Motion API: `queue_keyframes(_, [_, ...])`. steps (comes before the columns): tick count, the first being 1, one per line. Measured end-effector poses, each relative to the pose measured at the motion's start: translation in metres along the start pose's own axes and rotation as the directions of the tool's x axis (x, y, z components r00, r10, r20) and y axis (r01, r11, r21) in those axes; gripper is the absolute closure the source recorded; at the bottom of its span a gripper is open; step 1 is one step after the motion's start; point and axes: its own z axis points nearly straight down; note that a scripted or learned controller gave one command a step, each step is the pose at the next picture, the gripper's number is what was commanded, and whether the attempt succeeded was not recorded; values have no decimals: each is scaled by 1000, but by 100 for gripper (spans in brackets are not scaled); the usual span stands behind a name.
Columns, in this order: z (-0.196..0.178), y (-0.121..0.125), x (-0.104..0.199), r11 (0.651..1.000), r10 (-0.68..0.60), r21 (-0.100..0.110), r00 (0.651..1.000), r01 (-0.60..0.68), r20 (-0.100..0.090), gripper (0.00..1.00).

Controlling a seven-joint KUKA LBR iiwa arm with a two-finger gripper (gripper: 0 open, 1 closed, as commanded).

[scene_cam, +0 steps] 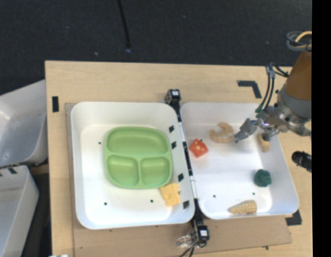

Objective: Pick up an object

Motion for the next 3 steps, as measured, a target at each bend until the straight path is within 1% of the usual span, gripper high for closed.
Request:
queue_keyframes(1, [-8, 3, 0, 1000, -3, -13, 1000, 3, 3, 0])
queue_keyframes(2, [55, -2, -3, 1000, -1, -8, 1000, 1, 3, 0])
queue_keyframes(3, [100, -6, 2, 1000, 0, -10, 1000, 0, 2, 0])
